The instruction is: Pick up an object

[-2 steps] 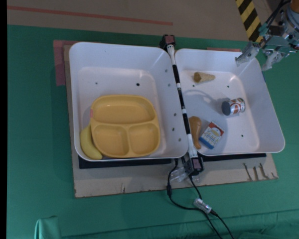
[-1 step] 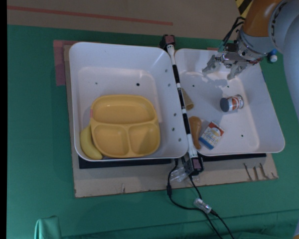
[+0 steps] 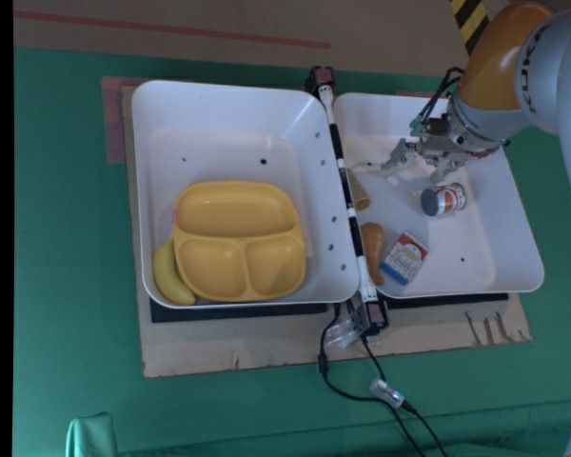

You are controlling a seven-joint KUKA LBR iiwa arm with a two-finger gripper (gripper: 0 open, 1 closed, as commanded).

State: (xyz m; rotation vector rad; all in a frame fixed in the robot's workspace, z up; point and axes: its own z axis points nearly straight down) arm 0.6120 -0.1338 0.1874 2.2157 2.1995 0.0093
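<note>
My gripper (image 3: 412,167) hangs over the upper middle of the right bin (image 3: 500,246), open, with nothing between its fingers. Just below and to its right a small tin can (image 3: 444,199) lies on its side on the bin floor, apart from the fingers. A blue, red and white small box (image 3: 404,257) lies lower down. An orange-brown carrot-shaped piece (image 3: 372,251) rests along the bin's left wall, and a second brownish piece (image 3: 360,193) sits above it by the divider.
The left bin (image 3: 219,112) holds a yellow divided plate (image 3: 238,239) with a banana (image 3: 171,276) at its lower left edge. A black-and-white rail (image 3: 346,198) runs between the bins. Cables (image 3: 381,388) trail off the front onto the green mat.
</note>
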